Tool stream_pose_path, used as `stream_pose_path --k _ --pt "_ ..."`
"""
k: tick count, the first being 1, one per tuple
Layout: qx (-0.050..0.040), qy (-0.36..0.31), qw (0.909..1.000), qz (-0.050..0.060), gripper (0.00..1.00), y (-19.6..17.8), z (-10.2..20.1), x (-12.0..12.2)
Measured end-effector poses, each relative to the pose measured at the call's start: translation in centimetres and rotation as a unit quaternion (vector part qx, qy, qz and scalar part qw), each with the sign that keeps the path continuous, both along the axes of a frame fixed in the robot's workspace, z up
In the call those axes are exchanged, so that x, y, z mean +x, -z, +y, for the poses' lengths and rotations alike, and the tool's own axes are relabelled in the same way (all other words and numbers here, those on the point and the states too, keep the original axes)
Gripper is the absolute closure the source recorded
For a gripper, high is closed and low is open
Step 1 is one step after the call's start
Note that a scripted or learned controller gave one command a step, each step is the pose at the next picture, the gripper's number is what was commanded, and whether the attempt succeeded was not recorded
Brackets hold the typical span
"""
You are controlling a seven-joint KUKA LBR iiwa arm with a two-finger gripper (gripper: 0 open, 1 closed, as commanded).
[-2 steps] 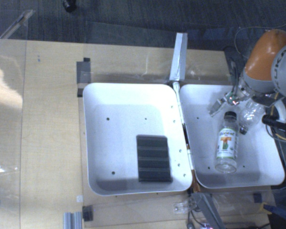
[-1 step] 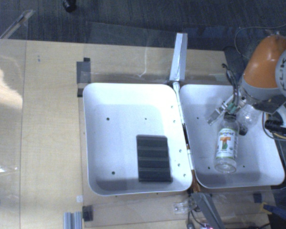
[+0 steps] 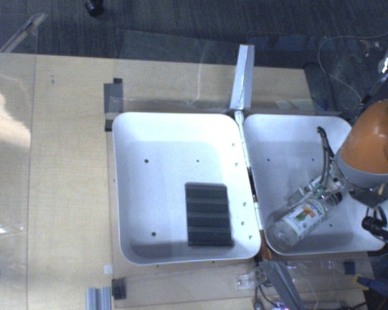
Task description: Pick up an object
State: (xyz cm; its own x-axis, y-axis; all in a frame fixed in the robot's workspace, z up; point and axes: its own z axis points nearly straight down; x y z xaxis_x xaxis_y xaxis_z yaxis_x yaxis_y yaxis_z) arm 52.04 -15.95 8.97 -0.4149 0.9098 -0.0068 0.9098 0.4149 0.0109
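Observation:
A clear plastic bottle (image 3: 296, 223) with an orange and green label lies on its side in the right bin (image 3: 278, 147), pointing from the bin's front left toward the right. My gripper (image 3: 323, 192) is low in this bin, right at the bottle's upper right end and touching or nearly touching it. The orange band of the arm (image 3: 370, 142) hangs over the bin's right side. A black ribbed rectangular block (image 3: 208, 215) lies flat in the left bin (image 3: 155, 147), near its front right.
The two bins meet at a centre ridge (image 3: 247, 173). A grey metal bar (image 3: 242, 86) stands behind the bins. Cables and clamps (image 3: 278, 286) lie along the bench's front edge.

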Motion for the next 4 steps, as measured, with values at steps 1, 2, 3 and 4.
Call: stream_pose_path --k 1,2,3,4 --pt "-0.0017 -0.030 0.9995 -0.004 0.00 -0.1 2.7 -2.8" --pt "-0.0011 -0.031 0.9995 -0.007 1.00 -1.3 2.9 -2.4" --pt "-0.0010 -0.031 0.9995 -0.007 0.00 -1.3 2.9 -2.4" --pt "0.0001 -0.006 1.0000 -0.001 0.00 0.0 7.0 0.2"
